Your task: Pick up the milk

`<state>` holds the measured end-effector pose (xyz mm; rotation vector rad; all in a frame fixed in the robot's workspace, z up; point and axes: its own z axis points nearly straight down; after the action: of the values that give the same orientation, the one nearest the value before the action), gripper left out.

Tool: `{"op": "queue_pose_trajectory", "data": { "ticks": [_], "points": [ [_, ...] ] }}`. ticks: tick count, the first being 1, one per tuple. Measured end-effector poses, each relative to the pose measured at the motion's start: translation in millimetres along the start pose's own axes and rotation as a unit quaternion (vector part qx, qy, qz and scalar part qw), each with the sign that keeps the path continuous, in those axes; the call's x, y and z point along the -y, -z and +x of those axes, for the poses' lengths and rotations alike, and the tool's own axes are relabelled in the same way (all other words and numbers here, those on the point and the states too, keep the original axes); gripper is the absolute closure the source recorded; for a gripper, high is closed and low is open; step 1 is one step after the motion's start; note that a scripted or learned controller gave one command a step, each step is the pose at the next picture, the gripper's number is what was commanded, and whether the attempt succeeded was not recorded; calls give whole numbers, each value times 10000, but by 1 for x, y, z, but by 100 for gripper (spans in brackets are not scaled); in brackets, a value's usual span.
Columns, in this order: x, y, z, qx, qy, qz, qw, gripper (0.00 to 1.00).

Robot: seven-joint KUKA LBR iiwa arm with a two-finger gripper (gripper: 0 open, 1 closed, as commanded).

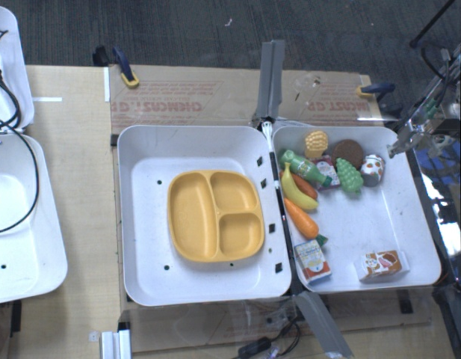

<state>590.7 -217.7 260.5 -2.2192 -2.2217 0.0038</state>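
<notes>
Figure: right bin (432,238), view from above.

Lying at the front-left corner of the right bin, against the wall shared with the left bin (140,223): milk (312,261), judged to be the small white-and-orange carton, with the print too small for certainty. Resting well apart to its right, near the front wall: a second carton (381,265) of similar size.

Risking a wrong pick, with two look-alike cartons sitting in the same row. Risking a blocked or glancing descent as well, with the milk sitting tight to the bin wall and leaving little room on that side. Possibly nudging the carrot (300,217), lying just behind the carton with its leafy end nearly touching it. Possibly tipping or pushing the light carton sideways instead of closing on it squarely.

Reaching in from the right: arm (433,99), slanting down over the far-right rim of the bin. Hanging at that rim: gripper (398,146), near the far corner, well apart from the milk and carrying nothing visible. Being too small and cluttered for reading: whether the gripper is open or closed cannot be told.
</notes>
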Motion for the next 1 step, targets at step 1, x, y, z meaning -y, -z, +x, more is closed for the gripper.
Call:
{"op": "queue_pose_trajectory", "data": {
  "ticks": [1],
  "points": [
    [-1, 8, 0, 7, 14, 3, 10000, 100]
  ]
}}
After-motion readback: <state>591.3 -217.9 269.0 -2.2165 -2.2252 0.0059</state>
